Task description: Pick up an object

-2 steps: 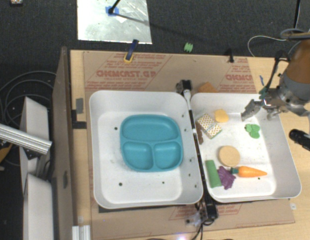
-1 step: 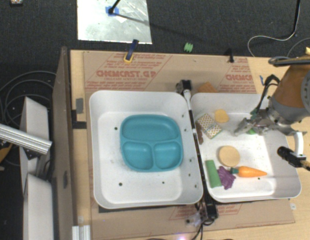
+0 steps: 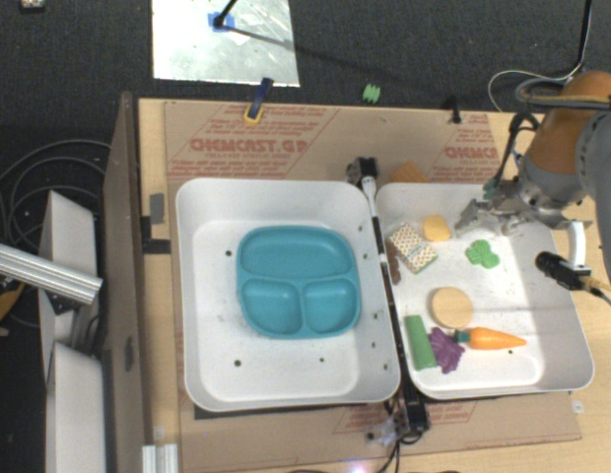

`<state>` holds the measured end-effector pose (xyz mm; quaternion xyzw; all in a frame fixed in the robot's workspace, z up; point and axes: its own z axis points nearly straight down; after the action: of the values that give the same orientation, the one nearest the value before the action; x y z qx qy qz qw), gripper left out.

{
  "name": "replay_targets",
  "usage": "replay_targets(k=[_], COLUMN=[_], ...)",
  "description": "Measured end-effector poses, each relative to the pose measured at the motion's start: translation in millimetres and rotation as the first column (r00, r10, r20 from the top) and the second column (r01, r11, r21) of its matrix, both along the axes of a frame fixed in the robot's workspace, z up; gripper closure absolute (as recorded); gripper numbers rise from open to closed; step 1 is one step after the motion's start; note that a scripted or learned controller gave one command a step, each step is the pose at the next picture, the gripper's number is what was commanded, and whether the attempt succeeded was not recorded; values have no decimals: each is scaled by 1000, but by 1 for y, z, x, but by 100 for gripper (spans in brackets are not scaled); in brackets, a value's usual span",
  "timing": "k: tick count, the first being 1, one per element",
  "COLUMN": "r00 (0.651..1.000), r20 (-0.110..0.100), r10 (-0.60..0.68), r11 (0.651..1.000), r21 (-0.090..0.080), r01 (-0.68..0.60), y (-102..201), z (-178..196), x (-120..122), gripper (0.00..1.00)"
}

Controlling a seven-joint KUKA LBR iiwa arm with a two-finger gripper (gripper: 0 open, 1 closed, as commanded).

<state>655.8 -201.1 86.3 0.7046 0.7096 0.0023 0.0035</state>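
Observation:
The right bin (image 3: 557, 363) holds several toy foods: a checkered cracker (image 3: 414, 247), a small yellow piece (image 3: 437, 229), a green leafy piece (image 3: 483, 255), a round tan bun (image 3: 450, 306), a green stick (image 3: 418, 341), purple grapes (image 3: 445, 349) and an orange carrot (image 3: 495, 339). My gripper (image 3: 491, 213) hangs over the bin's far side, just right of the yellow piece and above the green leafy piece. I see nothing held in it.
The left bin (image 3: 202, 215) holds a teal divided plate (image 3: 296, 279). A black part (image 3: 562, 269) juts over the right bin's right side below the arm (image 3: 567, 146). A divider rail (image 3: 379, 244) runs between the bins.

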Motion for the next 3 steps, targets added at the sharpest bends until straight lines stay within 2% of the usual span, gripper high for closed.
replay_targets(k=[1,2,3], r00=[1000,1000,1000], r20=[-10,0,-9], r10=[-6,-1,-7], r11=[1000,1000,1000], r21=[3,-1,2], r01=[6,1,7], y=[27,5,17], z=[-2,0,-2], x=[-40,16,-21], gripper=[0,0,0])
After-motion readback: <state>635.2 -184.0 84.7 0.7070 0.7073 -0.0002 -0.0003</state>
